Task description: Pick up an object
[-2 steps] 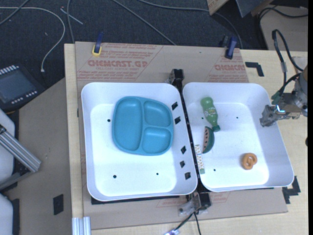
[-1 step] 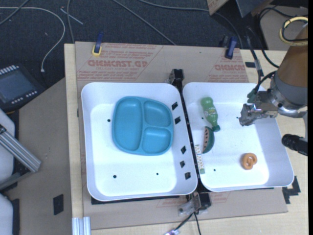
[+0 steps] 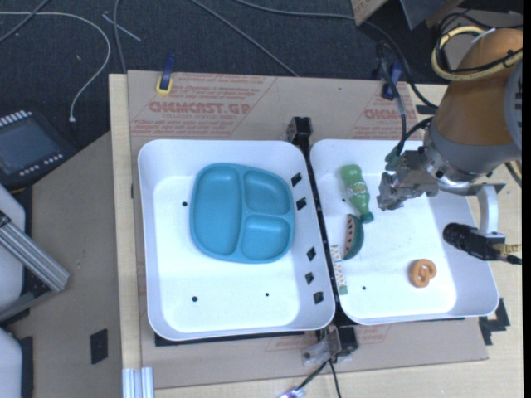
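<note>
My gripper [image 3: 388,201] hangs over the right bin [image 3: 398,301], just right of a green bottle [image 3: 355,187] that lies near the bin's left wall. Below the bottle lies a watermelon slice [image 3: 354,237] with a green rind. An orange pretzel-shaped piece [image 3: 423,273] sits toward the bin's front right. Nothing shows between the fingers, and their spacing is too dark and small to read.
The left bin [image 3: 166,305] holds a blue divided plate [image 3: 242,212]. A row of black clips runs along the divider between the bins. Cardboard lies under both bins, with cables on the dark floor behind.
</note>
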